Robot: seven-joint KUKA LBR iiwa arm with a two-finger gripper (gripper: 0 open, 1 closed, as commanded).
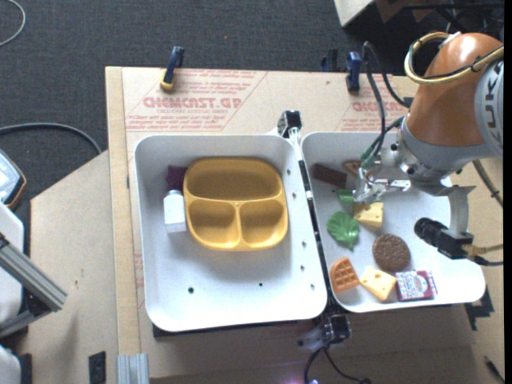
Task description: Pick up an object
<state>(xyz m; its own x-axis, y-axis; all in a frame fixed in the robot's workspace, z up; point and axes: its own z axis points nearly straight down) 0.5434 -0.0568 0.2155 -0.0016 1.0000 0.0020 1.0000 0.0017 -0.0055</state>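
Camera view looks down at a slant on a brown board printed in red with "CHEMCAST GP" [194, 101], the lettering repeated toward the right under the arm. Far left of the fingers, the left shallow white bin [200, 294] carries a small white bottle [174, 211] with a dark purple item [176, 174] just behind it, both touching the edge of a yellow plastic plate with three compartments [235, 202]. A blue and yellow clamp [171, 68] sits on the board's far edge above that bin.

The right shallow white bin [452, 294] holds the toy food. Just left of the fingers lies a dark brown bar [328, 174]; below and left of them, a green plastic leaf [344, 229]. Directly beneath the fingertips rests a pale yellow cheese wedge [369, 214]. Nearer the front edge sit an orange waffle square [345, 275], a second yellow cheese wedge [378, 282], a round brown cookie [391, 252] and a small red and white carton [416, 285], whose printing is too small to read.

The two-finger gripper [370, 189] of the grey arm with the orange band hangs low over the first cheese wedge; whether its fingers are apart or closed, and whether they grip anything, cannot be told from this angle.
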